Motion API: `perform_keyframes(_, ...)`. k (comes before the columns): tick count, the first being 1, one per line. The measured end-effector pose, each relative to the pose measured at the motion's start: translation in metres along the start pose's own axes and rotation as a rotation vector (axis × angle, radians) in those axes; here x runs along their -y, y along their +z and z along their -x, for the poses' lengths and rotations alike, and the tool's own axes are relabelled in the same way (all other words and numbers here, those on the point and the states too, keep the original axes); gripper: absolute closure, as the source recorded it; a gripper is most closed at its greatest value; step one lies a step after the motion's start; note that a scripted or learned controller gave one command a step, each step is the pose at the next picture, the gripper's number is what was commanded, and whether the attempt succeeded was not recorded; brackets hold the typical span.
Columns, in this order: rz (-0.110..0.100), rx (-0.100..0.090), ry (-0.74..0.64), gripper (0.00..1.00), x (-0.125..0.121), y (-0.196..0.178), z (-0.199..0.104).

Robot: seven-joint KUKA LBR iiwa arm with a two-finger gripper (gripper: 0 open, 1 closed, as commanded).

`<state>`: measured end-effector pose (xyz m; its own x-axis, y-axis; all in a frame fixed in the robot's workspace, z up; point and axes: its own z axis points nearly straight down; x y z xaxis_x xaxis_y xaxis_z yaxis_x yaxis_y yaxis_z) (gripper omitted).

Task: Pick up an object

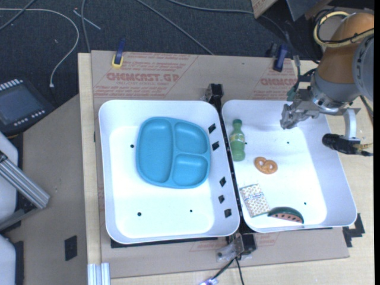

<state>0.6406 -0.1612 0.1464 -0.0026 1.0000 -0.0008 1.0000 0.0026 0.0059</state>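
Left white bin (119, 177): blue plastic divided plate (173, 152). Right white bin (332, 183): green plastic bottle (237, 140) beside the divider, orange pretzel (266, 165), checkered packet (255, 199), watermelon slice (285, 215). Above the far corner, grey two-finger gripper (288, 121), empty; finger spacing unclear.

Four pickable items in the right bin (332, 177): green bottle (237, 140) lying lengthwise by the left wall, cap toward the far side; orange pretzel (266, 165) flat near the middle; checkered packet (256, 199) nearer the front, tilted; watermelon slice (285, 215) at the front edge, beside the packet.
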Motion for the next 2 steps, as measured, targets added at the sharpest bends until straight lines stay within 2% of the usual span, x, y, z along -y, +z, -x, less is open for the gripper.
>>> perform_keyframes(1, 0.003, 0.001, 0.001, 1.0, -0.003, -0.066, 0.001)
perform_keyframes(2, 0.001, 0.001, 0.001, 1.0, -0.005, -0.108, 0.001)
